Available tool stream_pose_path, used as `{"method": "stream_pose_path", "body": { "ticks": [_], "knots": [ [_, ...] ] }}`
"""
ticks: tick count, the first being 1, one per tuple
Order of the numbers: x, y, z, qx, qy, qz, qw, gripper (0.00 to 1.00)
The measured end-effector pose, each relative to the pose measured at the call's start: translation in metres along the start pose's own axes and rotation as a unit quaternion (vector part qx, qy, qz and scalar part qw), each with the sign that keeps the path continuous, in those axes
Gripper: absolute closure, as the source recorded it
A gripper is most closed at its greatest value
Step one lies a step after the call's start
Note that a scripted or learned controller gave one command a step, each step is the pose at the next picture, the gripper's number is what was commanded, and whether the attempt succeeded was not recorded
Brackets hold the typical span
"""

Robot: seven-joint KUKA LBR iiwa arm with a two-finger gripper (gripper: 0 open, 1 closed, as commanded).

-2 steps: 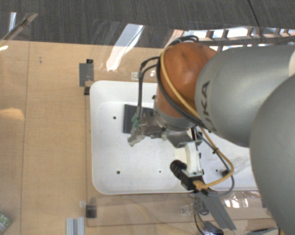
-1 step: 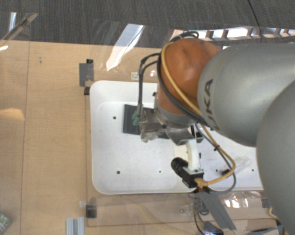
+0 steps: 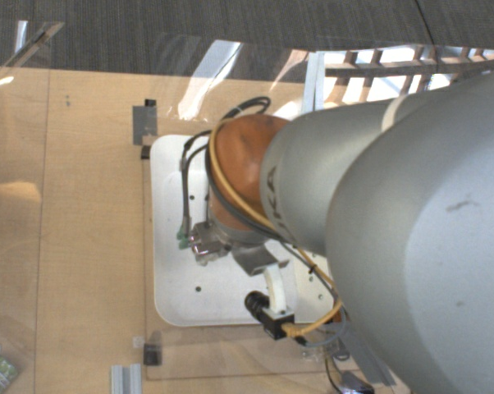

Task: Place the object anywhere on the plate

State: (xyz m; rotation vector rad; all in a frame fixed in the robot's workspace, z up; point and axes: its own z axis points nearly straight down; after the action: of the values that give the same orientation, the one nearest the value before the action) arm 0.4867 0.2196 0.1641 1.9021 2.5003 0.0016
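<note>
We see the big grey arm (image 3: 378, 220) over the shallow white bin (image 3: 169, 220) at 9 o'clock; we cannot tell the gripper's state

From my seat the feed is bright and evenly lit, with daylight coming in from the far side. A pale streak of glare (image 3: 208, 76) lies across the far edge of the surface (image 3: 75, 220), and a second small glint sits at its far left corner. The window frame's reflection (image 3: 403, 72) near the far right is washed out almost to white. I see a soft, warm patch of reflected light on the surface's left side. The arm (image 3: 395, 236) looms close to the lens, slightly soft in focus, and throws a faint shadow onto the white bin (image 3: 169, 245) beneath it. Fine detail under the arm is murky. The carpet (image 3: 189, 6) beyond reads dark and grainy.
</note>
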Motion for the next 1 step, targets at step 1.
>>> {"method": "stream_pose_path", "body": {
  "ticks": [1],
  "knots": [
    [0.0074, 0.0061, 0.0725, -0.006, 0.001, -0.080, 0.9968, 1.00]
  ]
}}
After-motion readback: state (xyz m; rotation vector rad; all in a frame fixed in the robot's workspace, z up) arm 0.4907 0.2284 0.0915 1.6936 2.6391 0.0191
